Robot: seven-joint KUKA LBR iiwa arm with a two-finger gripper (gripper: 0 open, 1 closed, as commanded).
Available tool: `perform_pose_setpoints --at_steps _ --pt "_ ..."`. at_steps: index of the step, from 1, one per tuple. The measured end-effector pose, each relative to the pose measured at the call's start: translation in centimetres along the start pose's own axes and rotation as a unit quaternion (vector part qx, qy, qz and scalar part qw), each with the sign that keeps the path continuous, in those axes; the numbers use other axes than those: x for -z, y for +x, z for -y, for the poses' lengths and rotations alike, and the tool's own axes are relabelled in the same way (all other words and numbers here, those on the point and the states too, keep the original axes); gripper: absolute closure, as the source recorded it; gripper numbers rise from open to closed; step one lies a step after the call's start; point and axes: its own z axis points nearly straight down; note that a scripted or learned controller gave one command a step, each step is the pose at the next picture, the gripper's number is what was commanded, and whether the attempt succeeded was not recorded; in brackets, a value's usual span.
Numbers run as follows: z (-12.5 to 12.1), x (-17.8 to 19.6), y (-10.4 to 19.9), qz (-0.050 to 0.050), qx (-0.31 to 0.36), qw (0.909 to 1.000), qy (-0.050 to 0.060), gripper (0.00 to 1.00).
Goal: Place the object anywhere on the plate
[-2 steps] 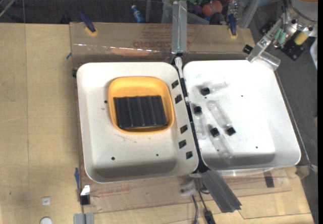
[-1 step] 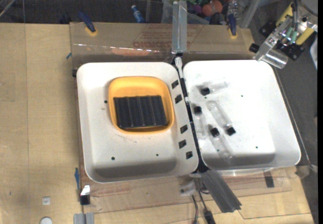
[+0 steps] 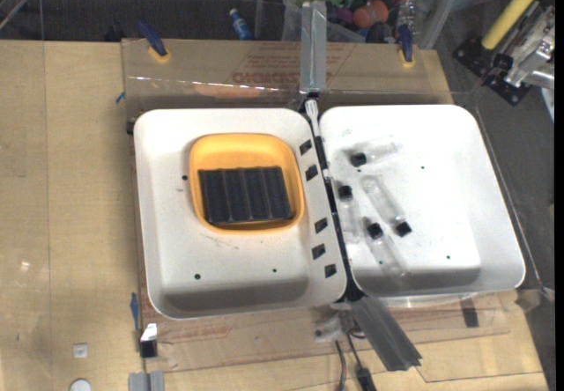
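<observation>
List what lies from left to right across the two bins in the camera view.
Left bin → yellow plate bearing a dark ribbed object → the divider between the bins → small clear pieces with black ends → right bin.

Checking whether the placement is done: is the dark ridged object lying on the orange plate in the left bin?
Yes, the dark ridged object lies flat on the orange plate, inside its rim, in the left bin.
</observation>
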Motion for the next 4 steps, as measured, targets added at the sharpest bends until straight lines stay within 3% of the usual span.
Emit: perform_pose_setpoints --at_steps 1,2,3,4 --pt "1.55 2.95 -1.92 0.000 0.066 0.9978 0.000 1.00" --pt "1.41 2.21 -1.75 -0.003 0.110 0.9939 0.000 1.00" --pt "1.57 2.96 -1.68 0.000 0.252 0.9678 -0.001 1.00" --pt "1.24 2.91 -2.10 0.000 0.343 0.9394 -0.001 1.00"
